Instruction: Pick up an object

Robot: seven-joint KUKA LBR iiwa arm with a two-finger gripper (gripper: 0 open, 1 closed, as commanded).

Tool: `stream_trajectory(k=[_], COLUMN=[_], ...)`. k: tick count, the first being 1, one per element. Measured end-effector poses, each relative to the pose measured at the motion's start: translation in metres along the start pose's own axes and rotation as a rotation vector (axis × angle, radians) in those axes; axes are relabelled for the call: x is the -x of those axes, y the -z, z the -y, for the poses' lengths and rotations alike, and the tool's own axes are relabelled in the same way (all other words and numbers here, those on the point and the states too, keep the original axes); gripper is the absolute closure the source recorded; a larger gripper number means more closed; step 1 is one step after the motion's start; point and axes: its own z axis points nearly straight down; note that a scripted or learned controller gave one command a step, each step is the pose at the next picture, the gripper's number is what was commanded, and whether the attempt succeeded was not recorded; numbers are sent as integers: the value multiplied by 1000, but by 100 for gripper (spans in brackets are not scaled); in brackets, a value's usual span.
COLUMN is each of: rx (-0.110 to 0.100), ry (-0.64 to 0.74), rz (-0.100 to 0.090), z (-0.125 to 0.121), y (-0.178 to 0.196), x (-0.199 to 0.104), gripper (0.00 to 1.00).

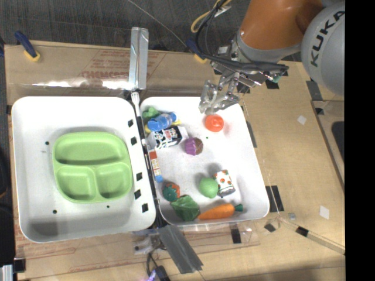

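Note:
My gripper hangs over the back edge of the right bin, its fingers open with nothing between them. Just in front and to the right of it lies a small red-orange tomato. Further in lie a purple onion-like piece, a black-and-white milk carton, a blue bottle, a green round fruit, a small white patterned box, an orange carrot and a dark green leafy piece.
The left bin holds a green three-compartment tray. A metal bar stands behind the divide between the bins. The arm's orange band looms above the right bin's back right corner.

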Motion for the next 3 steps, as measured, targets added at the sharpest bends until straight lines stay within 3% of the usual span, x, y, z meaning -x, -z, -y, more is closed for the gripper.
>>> stream_trajectory(k=[1, 2, 3], rx=[17, 10, 16], ry=[329, 723, 1065], rz=[-2, 2, 6], z=[10, 36, 20], y=[-63, -70, -71], x=[-25, -71, -44], gripper=[100, 100, 100])
